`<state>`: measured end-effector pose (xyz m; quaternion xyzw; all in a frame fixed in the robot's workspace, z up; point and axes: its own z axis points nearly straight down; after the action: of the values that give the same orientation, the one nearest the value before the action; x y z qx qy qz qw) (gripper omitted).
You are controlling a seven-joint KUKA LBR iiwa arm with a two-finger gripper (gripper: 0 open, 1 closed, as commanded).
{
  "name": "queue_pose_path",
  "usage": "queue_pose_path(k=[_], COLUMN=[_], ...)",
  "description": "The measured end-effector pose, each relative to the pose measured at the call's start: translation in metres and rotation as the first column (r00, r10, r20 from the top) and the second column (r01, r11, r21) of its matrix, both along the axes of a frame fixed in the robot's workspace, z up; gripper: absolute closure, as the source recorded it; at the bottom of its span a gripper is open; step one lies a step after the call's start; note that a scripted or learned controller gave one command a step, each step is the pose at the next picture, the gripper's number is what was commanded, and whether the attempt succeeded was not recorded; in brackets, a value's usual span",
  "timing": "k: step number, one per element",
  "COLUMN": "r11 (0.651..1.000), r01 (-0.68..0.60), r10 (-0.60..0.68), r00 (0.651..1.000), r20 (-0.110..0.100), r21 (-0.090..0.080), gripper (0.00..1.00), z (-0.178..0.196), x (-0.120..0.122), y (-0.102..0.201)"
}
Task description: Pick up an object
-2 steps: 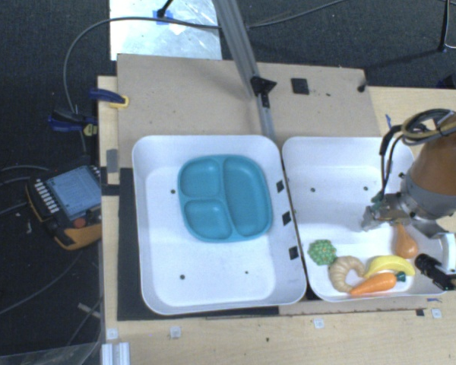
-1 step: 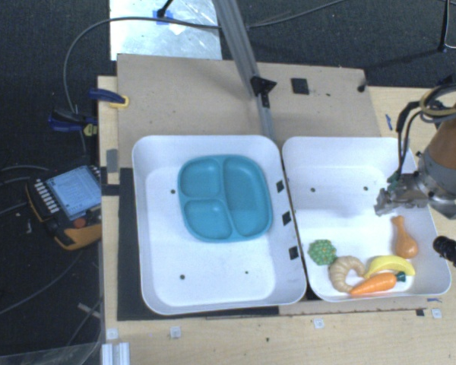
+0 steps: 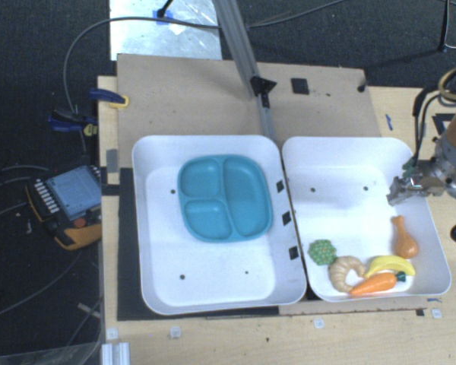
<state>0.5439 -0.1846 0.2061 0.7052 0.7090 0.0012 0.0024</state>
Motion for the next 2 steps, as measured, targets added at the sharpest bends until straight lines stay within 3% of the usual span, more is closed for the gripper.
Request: queue_pose_path(k=[1, 2], r11=[1.000, 1.000], r01=[0.000, -0.005], r10=[0.000, 0.005], r00=[1.000, 1.000], r20=[0.001, -0.002], r21=[-0.001, 0.002], gripper=[1.00, 1.00], z=[0.049, 0.041], x=[-0.002, 0.013], y=[-0.009, 0.052])
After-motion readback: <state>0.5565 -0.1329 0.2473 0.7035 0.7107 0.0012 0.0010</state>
